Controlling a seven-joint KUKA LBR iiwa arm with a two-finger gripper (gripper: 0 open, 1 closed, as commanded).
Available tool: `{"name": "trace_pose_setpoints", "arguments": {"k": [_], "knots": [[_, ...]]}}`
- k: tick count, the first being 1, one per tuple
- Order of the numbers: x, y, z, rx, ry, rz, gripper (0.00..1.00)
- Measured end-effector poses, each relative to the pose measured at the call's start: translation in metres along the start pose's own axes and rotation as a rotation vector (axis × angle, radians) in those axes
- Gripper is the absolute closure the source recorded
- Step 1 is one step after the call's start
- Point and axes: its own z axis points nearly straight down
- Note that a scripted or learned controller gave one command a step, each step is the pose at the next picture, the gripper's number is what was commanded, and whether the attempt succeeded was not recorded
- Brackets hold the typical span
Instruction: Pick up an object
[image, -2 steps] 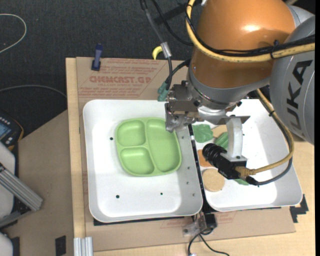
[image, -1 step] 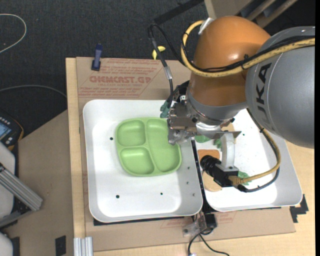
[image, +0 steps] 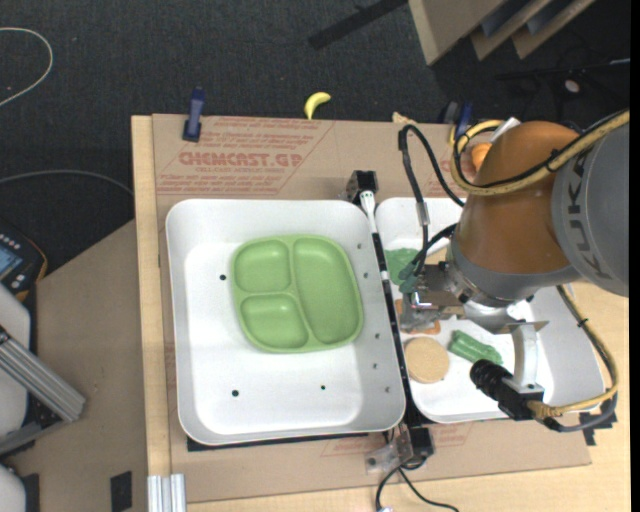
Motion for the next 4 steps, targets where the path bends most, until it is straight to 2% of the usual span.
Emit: {"name": "trace_pose_setpoints", "arguments": {"k": [1,2,3,4], "knots": [[-0.047,0.035,0.044,-0.006,0.002,-0.006,1.0],[0.019,0.019,-0.128,-0.03,0.008,-0.022,1.0],[0.11,-0.002,-0.236,-0.026,0.011,-0.026,1.0],[0.125,-0.002,-0.111,0.002,-0.001,-0.013,1.0]]}}
